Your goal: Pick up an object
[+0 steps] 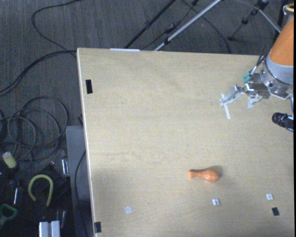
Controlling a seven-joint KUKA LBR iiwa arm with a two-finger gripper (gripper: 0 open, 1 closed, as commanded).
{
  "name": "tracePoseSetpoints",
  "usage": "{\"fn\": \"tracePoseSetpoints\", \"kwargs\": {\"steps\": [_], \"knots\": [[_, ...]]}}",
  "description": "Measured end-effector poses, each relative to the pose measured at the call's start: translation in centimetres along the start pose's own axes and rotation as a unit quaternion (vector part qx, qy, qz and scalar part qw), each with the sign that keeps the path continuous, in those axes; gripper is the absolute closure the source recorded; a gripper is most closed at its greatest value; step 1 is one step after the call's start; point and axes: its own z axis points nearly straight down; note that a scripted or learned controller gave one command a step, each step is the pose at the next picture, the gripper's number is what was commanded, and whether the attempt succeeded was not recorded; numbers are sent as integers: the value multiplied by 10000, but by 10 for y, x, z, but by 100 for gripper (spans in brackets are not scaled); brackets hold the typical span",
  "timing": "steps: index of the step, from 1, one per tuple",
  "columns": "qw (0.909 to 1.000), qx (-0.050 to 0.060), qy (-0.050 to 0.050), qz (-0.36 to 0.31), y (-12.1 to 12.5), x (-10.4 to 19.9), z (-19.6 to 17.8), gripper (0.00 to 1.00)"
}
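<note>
The hand point(227, 104) hangs empty with fingers apart, well above the orange object point(205, 175) on the bench point(138, 132)

1. Bench surface point(153, 112): broad bare expanse at centre and left, open to passage.
2. Orange object point(205, 175): lies alone low on the bench, bare surface all round it.
3. Small markers point(215, 201) near the lower right: flat, no hindrance.

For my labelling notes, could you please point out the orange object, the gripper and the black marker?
orange object point(205, 175): camera view, its thicker body.
gripper point(229, 102): camera view, between the tips.
black marker point(89, 86): camera view, its middle.
</note>
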Motion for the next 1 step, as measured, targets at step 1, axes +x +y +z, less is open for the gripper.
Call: {"fn": "tracePoseSetpoints", "kwargs": {"steps": [1], "knots": [[9961, 0, -19, -884, 52, 7, 116, 0]]}}
